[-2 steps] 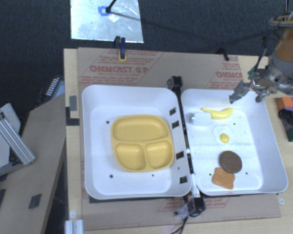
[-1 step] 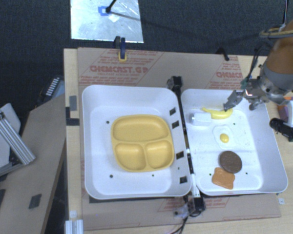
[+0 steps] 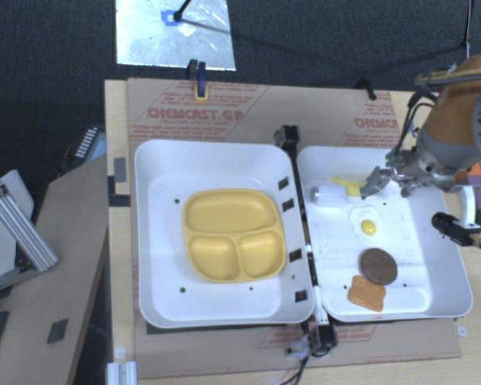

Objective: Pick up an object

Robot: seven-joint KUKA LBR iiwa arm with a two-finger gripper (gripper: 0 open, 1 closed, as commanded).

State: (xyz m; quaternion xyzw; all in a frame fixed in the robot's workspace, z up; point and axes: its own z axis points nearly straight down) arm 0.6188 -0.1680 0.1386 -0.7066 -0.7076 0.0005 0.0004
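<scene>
Two bins stand side by side on the bench (image 3: 116, 239). In the left bin (image 3: 156, 175) a divided tray (image 3: 231, 235) lies in the middle. In the right bin (image 3: 441, 283) a small bottle (image 3: 329, 195) lies near the far left corner, with a banana-like piece (image 3: 347, 185) just behind it. A fried egg (image 3: 368, 225) lies in the middle. Before it lies a round cookie (image 3: 378, 265), and a nugget-like piece (image 3: 366, 293) touches the cookie near the front edge. The gripper (image 3: 379, 180) is above the far edge, right of the bottle.
</scene>
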